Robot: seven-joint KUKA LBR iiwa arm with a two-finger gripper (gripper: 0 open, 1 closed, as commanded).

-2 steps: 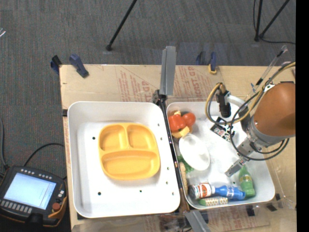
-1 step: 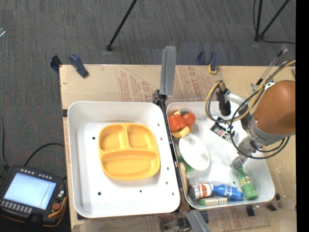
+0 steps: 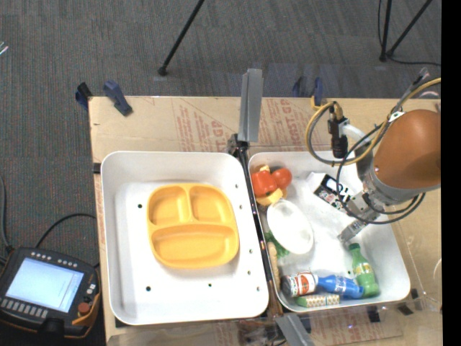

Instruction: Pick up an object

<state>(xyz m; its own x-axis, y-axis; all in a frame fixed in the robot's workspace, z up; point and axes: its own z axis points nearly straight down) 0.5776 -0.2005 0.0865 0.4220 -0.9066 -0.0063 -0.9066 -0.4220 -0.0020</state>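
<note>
My gripper (image 3: 354,228) hangs low over the right bin (image 3: 392,247), below the arm's orange band (image 3: 408,150). It is just above the green bottle (image 3: 363,269) and to the right of the white bowl (image 3: 290,226). A black-and-white packet (image 3: 330,189) lies just up and left of the gripper. Red and orange toy vegetables (image 3: 270,181) sit in the bin's far left corner. Along the near wall lie a blue bottle (image 3: 340,286) and a red-labelled can (image 3: 300,283). I see nothing held in the gripper.
The left bin (image 3: 119,215) holds a yellow divided plate (image 3: 193,225). A grey post (image 3: 251,107) stands behind the gap between the bins. Cables (image 3: 320,132) loop off the arm above the right bin. A teach pendant (image 3: 47,287) lies on the floor at lower left.
</note>
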